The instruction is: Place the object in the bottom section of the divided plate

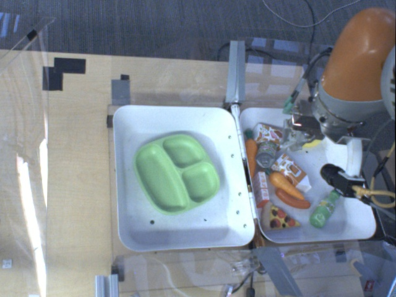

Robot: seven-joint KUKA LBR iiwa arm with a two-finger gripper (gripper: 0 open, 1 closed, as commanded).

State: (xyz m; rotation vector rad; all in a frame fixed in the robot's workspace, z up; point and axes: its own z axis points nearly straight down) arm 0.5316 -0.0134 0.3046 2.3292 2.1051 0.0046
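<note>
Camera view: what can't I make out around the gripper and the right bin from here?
- Gripper: the grey and orange arm covers much of it, so its state and any hold are unreadable.
- Right white bin: the arm hides its upper right part.
- Small printed packets: labels too small to read.
- Green divided plate in the left white bin: fully visible, nothing seen in its sections.

Divided plate (177, 173): light green, plain. Both bins (185, 231): white. Arm (362, 60): grey, orange band. Right bin items: orange carrot (251, 151), red-orange sausage (292, 198), green bottle (324, 211), pizza slice (279, 218) yellow with red spots, red-white printed packet (291, 169). Bench (68, 184): pale wood, black tape marks (62, 71).
</note>
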